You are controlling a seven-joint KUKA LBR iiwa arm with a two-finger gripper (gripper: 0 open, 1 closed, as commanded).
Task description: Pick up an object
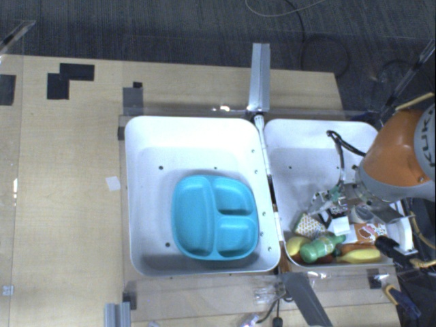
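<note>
In the right shallow white bin [300, 148], the arm's two-finger gripper [335, 208], whose state one cannot tell, hangs just above the pile, and the green plastic bottle [320, 247] lies toward the near wall, long axis left-right.

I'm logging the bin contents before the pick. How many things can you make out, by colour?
Blue: 1, the divided tray in the left bin.
Green: 1, the bottle-like item.
Yellow: 2, a round piece and a long piece.
Total: 4 clear; the small mixed packets under the gripper are too cluttered to count.
</note>
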